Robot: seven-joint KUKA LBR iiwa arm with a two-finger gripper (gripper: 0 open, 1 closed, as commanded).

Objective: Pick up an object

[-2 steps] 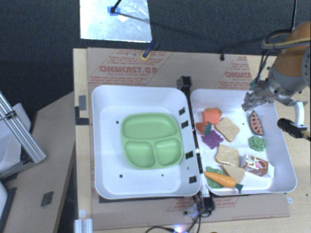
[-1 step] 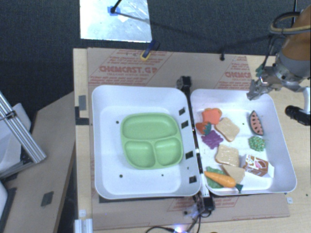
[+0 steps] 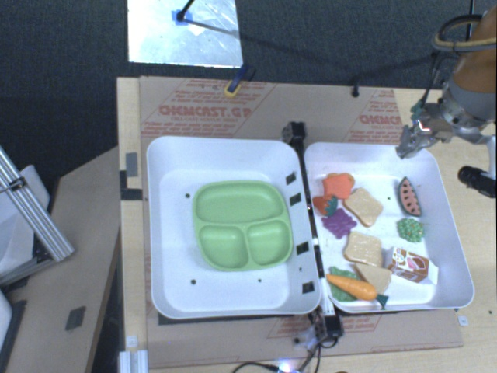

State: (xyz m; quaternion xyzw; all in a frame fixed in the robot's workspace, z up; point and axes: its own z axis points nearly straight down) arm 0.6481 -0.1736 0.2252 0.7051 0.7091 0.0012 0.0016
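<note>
The right bin (image 3: 443, 200) holds toy food. A watermelon slice (image 3: 409, 196) lies near its right wall, with a green broccoli piece (image 3: 410, 228) below it. Two bread slices (image 3: 363, 207) (image 3: 363, 248) sit mid-bin beside purple grapes (image 3: 338, 223) and an orange piece (image 3: 337, 184). A carrot (image 3: 352, 287) and a small carton (image 3: 408, 264) lie at the front. My gripper (image 3: 409, 144) hangs above the bin's far right corner, apart from every object, with nothing visibly in it.
The left bin (image 3: 167, 208) holds a green sectioned plate (image 3: 241, 224). A black divider with clips (image 3: 304, 208) runs between the bins. A shiny sheet (image 3: 184, 22) lies on the dark floor behind the bench.
</note>
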